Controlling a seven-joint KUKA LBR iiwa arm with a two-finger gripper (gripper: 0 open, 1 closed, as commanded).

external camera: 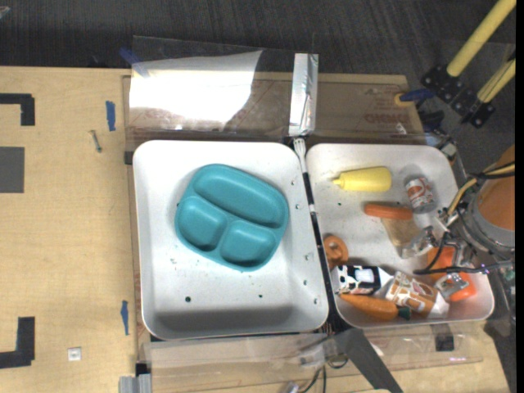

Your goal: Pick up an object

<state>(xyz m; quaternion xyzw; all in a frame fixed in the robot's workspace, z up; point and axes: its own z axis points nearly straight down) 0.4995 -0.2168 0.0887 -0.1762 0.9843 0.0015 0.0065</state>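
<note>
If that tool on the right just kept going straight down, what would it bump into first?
Probably the small orange piece beneath the tool, then the floor of the right bin; depth is unclear from this angle.

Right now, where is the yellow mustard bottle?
The yellow mustard bottle lies on its side near the back of the right bin, just above the orange carrot and left of the small can.

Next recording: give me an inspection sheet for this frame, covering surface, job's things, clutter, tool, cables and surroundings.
Surface: tan wooden bench bearing two shallow white bins; left bin, right bin.
Job's things: teal three-compartment plastic tray in the left bin; yellow squeeze bottle, orange carrot-shaped toy and small red-and-white can in the right bin.
Clutter: mixed orange and white items heaped along the right bin's near edge.
Tool: at the right bin's right side; finger state unclear.
Cables: dark cables near the wrist.
Surroundings: yellow poles on dark floor.
</note>
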